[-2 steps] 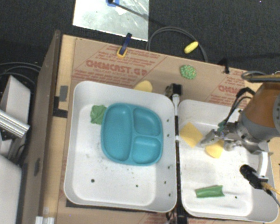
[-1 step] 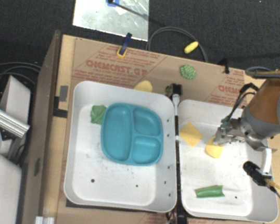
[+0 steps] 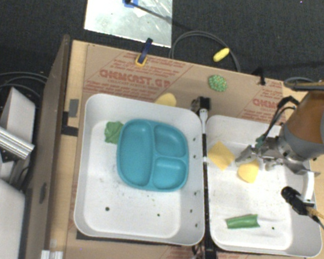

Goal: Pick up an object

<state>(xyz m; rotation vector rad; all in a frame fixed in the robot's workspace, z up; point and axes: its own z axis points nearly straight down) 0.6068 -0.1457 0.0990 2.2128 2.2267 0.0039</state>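
Gripper hangs low in the right bin, its metal fingers spread moderately, tips just above and at 12 o'clock of a small yellow rounded object. Nothing sits between the fingers, so it holds nothing; whether a tip touches the yellow object cannot be told.

Going left to right: the left bin is a shallow white tray, smooth and glossy like moulded plastic. A teal divided plate with three compartments lies in it, rounded at the corners. A small green leafy-looking piece lies at the plate's 9 o'clock, touching its edge.

In the right bin, a pale yellow wedge sits near the left wall, blocky and matte. The yellow rounded object lies at the wedge's 4 o'clock, just beside it. A green elongated piece, like a toy bean pod, lies at 6 o'clock of the yellow object, well apart.

The yellow rounded object is likely the target. It looks like a light toy food piece, probably smooth plastic, so it may slip or roll under a pinch. Closing across its widest middle seems safest. The wedge offers flatter faces; the green piece would suit a grip across its narrow width.
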